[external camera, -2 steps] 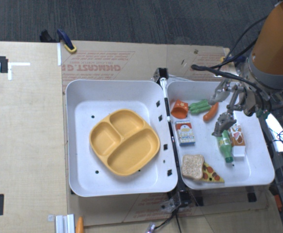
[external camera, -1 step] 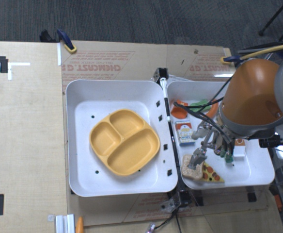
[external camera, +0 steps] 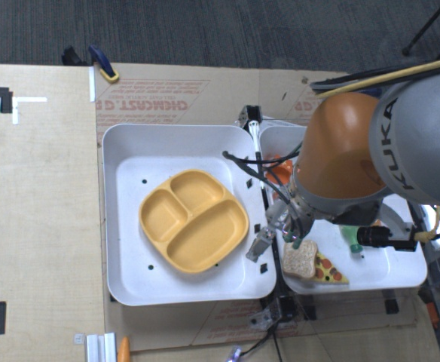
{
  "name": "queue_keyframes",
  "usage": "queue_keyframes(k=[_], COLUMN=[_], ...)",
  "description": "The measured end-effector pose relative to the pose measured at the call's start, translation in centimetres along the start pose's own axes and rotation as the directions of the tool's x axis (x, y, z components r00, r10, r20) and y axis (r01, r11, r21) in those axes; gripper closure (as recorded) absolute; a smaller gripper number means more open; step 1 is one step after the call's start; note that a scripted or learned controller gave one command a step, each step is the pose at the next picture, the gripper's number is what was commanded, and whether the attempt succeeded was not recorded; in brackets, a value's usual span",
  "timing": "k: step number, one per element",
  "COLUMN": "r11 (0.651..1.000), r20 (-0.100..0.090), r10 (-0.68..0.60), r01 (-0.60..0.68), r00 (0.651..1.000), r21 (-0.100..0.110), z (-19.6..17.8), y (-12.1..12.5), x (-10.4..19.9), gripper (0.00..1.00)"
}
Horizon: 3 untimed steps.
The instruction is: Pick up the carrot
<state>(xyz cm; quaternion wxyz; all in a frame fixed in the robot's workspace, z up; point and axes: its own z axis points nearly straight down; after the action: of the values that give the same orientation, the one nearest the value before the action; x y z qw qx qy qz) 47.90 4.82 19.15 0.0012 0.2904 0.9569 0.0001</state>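
We're looking down on two shallow white bins, and the grey arm with its broad orange band point(external camera: 340, 153) is reaching in from the right, hanging low over the seam between them. Its bulk covers most of the right-hand white bin point(external camera: 401, 274), which tells us where the program thinks the target lies.

And there it is, we think: a sliver of bright orange, the carrot point(external camera: 280, 170), peeking out just left of the orange band, near the right bin's back left corner and largely hidden under the arm. We can't make out its full shape or which way it lies.

The two-finger gripper point(external camera: 269, 240) sits lower in the view, over the divider between the bins, close to a slice of brown toast point(external camera: 300, 259) and a wedge of toy pizza point(external camera: 329, 270). How its fingers stand, we cannot tell; nothing is visibly between them.

In the left white bin point(external camera: 122, 225), a yellow three-compartment plastic plate point(external camera: 194, 221) rests flat, tilted askew, well apart from the action. A small green object point(external camera: 351, 240) sits beside the wrist.

Our judgement: the carrot is not yet picked up.
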Motion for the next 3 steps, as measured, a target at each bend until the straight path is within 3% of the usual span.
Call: queue_keyframes(k=[1, 2, 3], r11=[0.953, 0.971, 0.97], r20=[-0.001, 0.003, 0.004], r10=[0.303, 0.241, 0.244], r01=[-0.303, -0.241, -0.244], r00=[0.953, 0.971, 0.97], r21=[0.004, -0.005, -0.005], z=[4.7, 9.9, 9.0], y=[6.8, 5.1, 5.1], x=[-0.6, 3.3, 3.0], gripper=[0.0, 0.0, 1.0])
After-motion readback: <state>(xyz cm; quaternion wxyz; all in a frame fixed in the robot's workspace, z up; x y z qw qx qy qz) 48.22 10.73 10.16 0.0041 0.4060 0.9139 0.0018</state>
